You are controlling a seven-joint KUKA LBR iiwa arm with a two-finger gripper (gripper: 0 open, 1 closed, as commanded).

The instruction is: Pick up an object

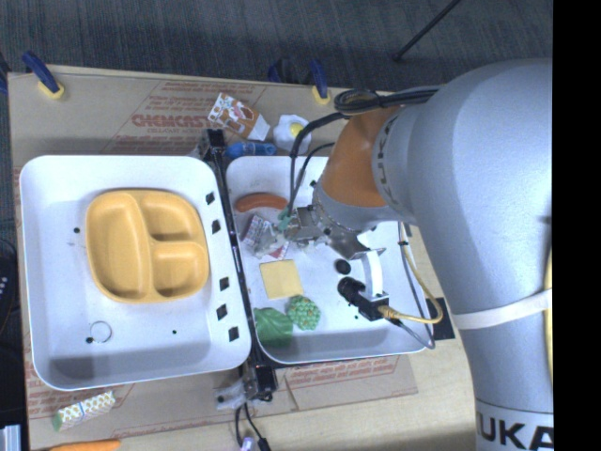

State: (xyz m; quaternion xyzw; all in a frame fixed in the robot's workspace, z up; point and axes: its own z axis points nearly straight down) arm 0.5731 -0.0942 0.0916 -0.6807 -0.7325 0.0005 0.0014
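The right bin (pixel 376 346) holds several small items. A brown sausage (pixel 260 201) lies near its far left corner, with a crumpled silver and red wrapper (pixel 262 236) just below it. A yellow cheese slice (pixel 281 278) lies flat mid-bin. Near the front edge are a green broccoli piece (pixel 303 312) and a green leaf (pixel 272 324). My gripper (pixel 295 224) is low in the right bin, right beside the wrapper and under the orange wrist band. The arm's grey bulk hides the bin's right half.
In the left bin (pixel 47 252) lies a yellow divided plate (pixel 147 243). Behind the bins are a snack packet (pixel 231 113), a blue item (pixel 252 148) and a yellow-white item (pixel 289 130). Blue clamps (pixel 42 75) grip the bench's far edge. A small wrapped packet (pixel 84 409) lies front left.
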